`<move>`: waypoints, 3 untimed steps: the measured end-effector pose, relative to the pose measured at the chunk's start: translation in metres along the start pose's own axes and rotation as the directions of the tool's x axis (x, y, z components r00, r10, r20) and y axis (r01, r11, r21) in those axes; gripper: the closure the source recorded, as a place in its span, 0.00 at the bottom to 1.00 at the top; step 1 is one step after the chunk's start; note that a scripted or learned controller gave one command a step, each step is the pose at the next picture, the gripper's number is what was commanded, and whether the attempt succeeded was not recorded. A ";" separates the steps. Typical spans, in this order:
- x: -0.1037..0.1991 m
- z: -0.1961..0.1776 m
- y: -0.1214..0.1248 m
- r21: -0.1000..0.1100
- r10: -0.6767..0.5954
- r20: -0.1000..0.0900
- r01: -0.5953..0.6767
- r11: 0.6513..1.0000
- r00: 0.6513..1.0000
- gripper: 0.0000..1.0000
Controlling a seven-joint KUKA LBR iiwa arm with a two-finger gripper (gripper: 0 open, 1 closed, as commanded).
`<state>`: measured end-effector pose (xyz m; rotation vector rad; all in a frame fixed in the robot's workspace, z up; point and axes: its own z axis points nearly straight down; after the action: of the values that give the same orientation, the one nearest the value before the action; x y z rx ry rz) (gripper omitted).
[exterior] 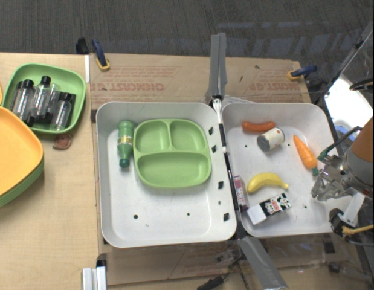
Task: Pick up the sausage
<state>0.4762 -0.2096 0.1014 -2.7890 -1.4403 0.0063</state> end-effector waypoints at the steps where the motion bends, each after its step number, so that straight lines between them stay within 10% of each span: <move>1: -0.001 -0.015 0.002 -0.001 0.094 -0.001 -0.094 0.996 0.996 1.00; 2: 0.026 0.011 -0.018 0.002 0.343 0.000 -0.343 0.939 0.939 1.00; 3: -0.001 0.011 0.001 0.001 0.325 0.000 -0.325 0.946 0.946 1.00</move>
<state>0.4761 -0.2112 0.0905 -2.9884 -0.9606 0.0066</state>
